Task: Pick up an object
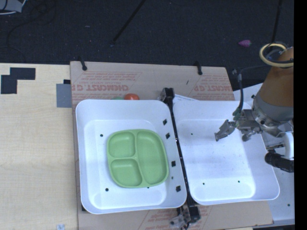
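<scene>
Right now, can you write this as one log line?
tool: over right white plastic bin | green three-compartment plastic plate: left white bin, untouched

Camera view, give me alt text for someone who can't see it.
A green divided plate lies in the left white bin, while the robot's gripper hangs over the right white bin, holding nothing. A small red object sits just behind the left bin.

Green plate [137,157] in left bin [91,128] (gripper [225,131] right).

We see two shallow white bins, left bin [91,128] and right bin [216,176], side by side on a cardboard sheet [144,80]. A small red-orange object [131,97] lies just beyond the left bin's far edge.
</scene>
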Robot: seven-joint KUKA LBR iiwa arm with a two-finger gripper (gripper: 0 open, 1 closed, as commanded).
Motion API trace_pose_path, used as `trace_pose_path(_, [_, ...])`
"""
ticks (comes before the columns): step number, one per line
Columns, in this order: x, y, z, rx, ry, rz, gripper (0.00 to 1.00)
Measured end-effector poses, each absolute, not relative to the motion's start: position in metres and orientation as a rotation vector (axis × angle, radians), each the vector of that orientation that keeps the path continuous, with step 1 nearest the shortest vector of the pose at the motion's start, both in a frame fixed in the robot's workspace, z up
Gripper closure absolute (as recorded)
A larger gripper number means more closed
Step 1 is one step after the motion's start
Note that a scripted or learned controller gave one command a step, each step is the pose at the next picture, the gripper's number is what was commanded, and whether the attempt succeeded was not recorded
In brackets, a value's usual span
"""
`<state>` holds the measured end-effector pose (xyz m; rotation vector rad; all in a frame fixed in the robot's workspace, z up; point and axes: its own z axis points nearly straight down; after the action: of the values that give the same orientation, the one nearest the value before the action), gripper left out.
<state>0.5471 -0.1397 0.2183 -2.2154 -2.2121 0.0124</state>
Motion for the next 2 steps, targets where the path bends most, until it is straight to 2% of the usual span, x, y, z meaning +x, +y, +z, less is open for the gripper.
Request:
trace_pose_path(1, [0.550, -0.140, 0.224, -2.220, -2.221, 0.001, 0.00])
trace_pose_path(2, [0.542, -0.142, 0.162, -2.216, -2.215, 0.008, 0.00])
